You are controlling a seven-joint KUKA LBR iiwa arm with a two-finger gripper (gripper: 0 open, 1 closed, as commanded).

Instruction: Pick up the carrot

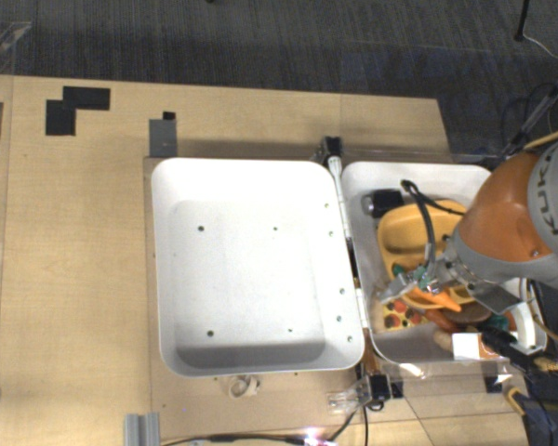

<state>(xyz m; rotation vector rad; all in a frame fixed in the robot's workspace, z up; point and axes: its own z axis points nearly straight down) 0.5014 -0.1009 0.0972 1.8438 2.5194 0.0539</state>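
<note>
On the left of the bench (pixel 65 277) sits the left bin (pixel 167 249), white, shallow, with nothing for me to lift; the task's thing is not there. Between the two bins runs a thin divider rail (pixel 342 212), and just past it the right bin (pixel 358 189) holds all the clutter. At its upper left lies a small black object (pixel 383 200), and below that a yellow rounded object (pixel 405 232), which I take for a toy fruit or a cup, cannot resolve which. Lower, near the front wall, I read a small tan piece with dark spots (pixel 395 316). Just right of it, an orange tapered shape is what I judge to be the carrot (pixel 434 297), lying low in the right bin, partly under my wrist hardware. My gripper (pixel 420 282) hangs down over that spot, close to or touching the pile; whether the carrot sits between my fingertips is hidden by cables and the wrist body, so I cannot tell. Further right, my arm's orange band (pixel 502 216) and grey link cover the rest of the bin. Status, as a judgement: approach over the target done; grasp unconfirmed; lift not yet done, since the carrot lies at bin level. Remaining: secure hold, raise clear of the bin walls.
</note>
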